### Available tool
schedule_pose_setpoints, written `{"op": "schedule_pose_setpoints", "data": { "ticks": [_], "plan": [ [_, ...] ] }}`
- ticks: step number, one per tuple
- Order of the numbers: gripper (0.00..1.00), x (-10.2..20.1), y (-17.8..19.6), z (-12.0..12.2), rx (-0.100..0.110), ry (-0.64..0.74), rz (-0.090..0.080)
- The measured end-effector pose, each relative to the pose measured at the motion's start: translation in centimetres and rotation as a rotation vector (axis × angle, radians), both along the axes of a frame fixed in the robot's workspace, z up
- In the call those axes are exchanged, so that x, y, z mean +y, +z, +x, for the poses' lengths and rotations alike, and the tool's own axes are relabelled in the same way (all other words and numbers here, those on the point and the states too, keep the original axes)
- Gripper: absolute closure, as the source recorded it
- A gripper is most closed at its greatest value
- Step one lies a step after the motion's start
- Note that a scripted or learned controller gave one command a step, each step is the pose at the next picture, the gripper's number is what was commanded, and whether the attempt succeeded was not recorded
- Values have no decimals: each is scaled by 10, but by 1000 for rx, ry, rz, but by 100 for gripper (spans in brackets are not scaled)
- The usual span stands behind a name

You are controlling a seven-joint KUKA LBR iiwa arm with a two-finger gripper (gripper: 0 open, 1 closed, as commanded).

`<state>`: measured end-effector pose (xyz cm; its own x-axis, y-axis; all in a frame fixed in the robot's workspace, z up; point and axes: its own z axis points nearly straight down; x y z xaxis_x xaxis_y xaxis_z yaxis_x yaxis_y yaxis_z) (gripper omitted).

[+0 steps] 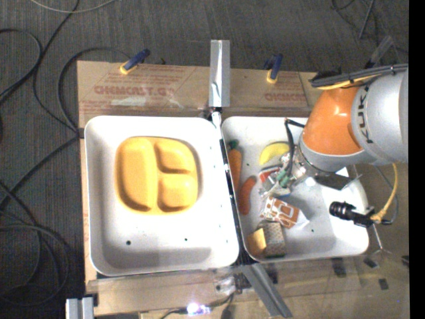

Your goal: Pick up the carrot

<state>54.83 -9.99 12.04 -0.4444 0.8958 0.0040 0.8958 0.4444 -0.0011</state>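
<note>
Against the left wall of the right shallow white bin [345, 244] lay the long orange carrot [235, 166], its green top pointing away from the camera, with a shorter reddish-orange sausage-shaped piece [246, 195] just beside it toward the camera. Near the middle of that bin the two-finger gripper [283, 180] of the grey arm with the orange band [335, 128] hung over a clutter of small packets, apart from the carrot, and how wide it stood I could not tell. Beside it, the left white bin [106, 244] held a yellow plastic tray with three compartments [158, 173].
</note>
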Motion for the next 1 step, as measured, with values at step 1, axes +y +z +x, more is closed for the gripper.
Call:
{"op": "schedule_pose_setpoints", "data": {
  "ticks": [1],
  "plan": [
    [100, -85, -25, -8, -27, -2, -7]
  ]
}}
